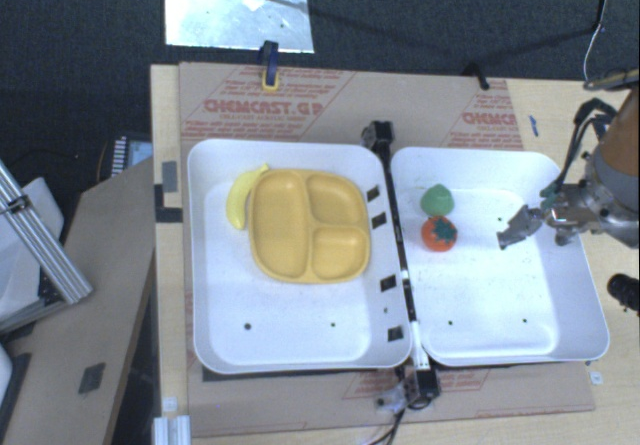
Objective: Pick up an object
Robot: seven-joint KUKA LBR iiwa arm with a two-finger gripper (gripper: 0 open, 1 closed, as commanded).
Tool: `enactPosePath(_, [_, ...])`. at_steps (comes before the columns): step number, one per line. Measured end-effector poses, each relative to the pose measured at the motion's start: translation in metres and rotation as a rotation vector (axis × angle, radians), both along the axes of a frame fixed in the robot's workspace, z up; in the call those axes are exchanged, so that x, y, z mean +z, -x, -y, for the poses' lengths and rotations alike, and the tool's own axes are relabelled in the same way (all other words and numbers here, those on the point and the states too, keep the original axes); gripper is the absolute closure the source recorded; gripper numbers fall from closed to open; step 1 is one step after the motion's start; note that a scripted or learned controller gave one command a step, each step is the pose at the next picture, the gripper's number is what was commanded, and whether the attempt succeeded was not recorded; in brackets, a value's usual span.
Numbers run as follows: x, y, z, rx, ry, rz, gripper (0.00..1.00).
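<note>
1. Here the two candidates, a green ball (437, 199) and an orange tomato-like toy (439, 233), sit touching near the left wall of the right bin (500, 333), likely easy to reach from the arm's side
2. The yellow divided plate (305, 225) and banana (238, 197) lie in the left bin (290, 343)
3. The pincer (519, 229) hovers right of the toys, holding nothing; whether spread or pressed together, I cannot tell
</note>
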State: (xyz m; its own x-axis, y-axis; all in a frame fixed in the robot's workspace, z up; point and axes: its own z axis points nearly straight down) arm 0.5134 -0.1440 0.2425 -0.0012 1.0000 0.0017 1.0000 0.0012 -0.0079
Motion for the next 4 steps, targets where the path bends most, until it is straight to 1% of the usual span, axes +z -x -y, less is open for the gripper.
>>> enactPosePath(1, [0.004,-0.002,0.000,0.002,0.002,0.010,0.00])
enactPosePath(2, [-0.056,-0.005,0.005,0.000,0.001,0.004,0.00])
enactPosePath(3, [-0.119,-0.004,0.005,-0.001,0.000,0.003,0.00])
enactPosePath(4, [-0.160,-0.004,0.004,-0.001,0.000,0.006,0.00])
